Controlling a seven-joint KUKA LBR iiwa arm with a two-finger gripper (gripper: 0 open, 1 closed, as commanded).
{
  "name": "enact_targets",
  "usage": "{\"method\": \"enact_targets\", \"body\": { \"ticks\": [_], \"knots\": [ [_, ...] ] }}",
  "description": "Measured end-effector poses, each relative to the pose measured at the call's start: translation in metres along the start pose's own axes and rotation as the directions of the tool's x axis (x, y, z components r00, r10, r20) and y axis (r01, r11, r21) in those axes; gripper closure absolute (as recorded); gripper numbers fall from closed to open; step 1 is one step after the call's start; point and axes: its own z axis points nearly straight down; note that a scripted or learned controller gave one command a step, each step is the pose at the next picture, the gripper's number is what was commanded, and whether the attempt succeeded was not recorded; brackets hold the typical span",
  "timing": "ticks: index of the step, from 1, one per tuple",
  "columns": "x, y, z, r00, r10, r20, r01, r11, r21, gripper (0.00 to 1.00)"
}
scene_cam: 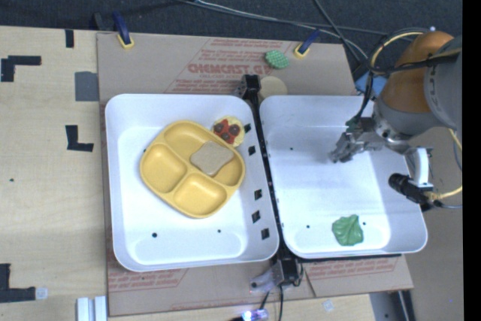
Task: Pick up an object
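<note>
A green leafy piece [348, 230] lies near the front edge of the right bin [316, 184]. My gripper [343, 151] hangs over the right bin's back right part, well apart from the leaf, with nothing visible between its fingers. In the left bin [128, 184] sits a yellow divided plate [192, 168] with a tan toast slice [211, 157] on it. A small red and dark piece [228, 130] rests at the plate's far edge.
A small green object [276, 59] lies on the cardboard behind the bins, beside a pale round disc [273, 85]. Blue and yellow clamps [122, 31] hold the board's back edge. Cables run across the dark floor behind.
</note>
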Motion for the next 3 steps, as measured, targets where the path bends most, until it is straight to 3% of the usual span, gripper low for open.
{"method": "enact_targets", "body": {
  "ticks": [2, 3],
  "knots": [
    [0.001, 0.004, -0.117, 1.000, 0.001, 0.001, -0.001, 1.000, -0.006, 1.00],
    [0.061, 0.018, -0.123, 1.000, -0.005, -0.003, 0.005, 1.000, -0.002, 1.00]
  ]
}}
